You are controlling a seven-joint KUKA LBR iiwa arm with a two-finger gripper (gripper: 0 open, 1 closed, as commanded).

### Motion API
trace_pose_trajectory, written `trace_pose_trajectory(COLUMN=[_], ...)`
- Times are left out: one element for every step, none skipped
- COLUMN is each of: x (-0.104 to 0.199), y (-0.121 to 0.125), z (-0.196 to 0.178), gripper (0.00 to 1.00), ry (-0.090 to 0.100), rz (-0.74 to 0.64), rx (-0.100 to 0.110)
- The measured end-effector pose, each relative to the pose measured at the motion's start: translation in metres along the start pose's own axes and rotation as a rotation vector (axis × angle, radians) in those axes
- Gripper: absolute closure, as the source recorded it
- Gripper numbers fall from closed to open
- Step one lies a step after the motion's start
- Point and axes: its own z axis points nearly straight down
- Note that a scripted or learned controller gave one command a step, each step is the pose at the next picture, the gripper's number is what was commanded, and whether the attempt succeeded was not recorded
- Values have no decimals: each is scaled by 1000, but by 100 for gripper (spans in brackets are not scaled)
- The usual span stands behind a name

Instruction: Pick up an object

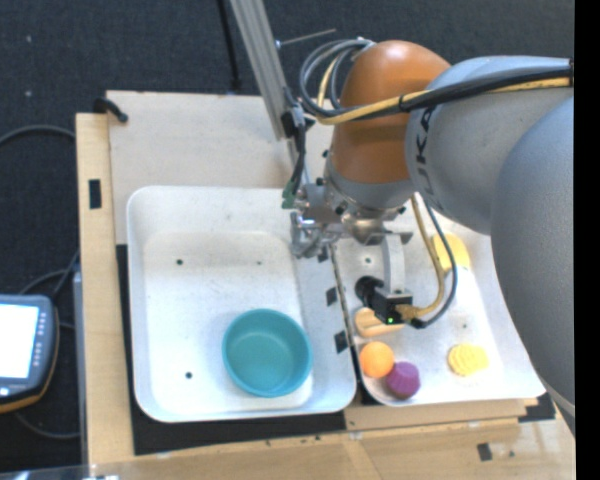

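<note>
Near the front of the right-hand bin (477, 318), an orange ball (377, 359) is seen touching a purple ball (404, 378). The gripper (310, 230) is held farther back; its state cannot be told. A straight descent is advised, so the neighbour is not pushed.

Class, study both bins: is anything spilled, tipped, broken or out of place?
Nothing stands out. The teal bowl sits upright in the left bin; an orange ball and purple ball lie together in the right bin.
</note>
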Motion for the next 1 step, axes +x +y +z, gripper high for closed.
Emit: trace_pose_trajectory(x=[-3], y=[0], z=[0], gripper=[0], ry=[-1], rz=[6], rx=[0])
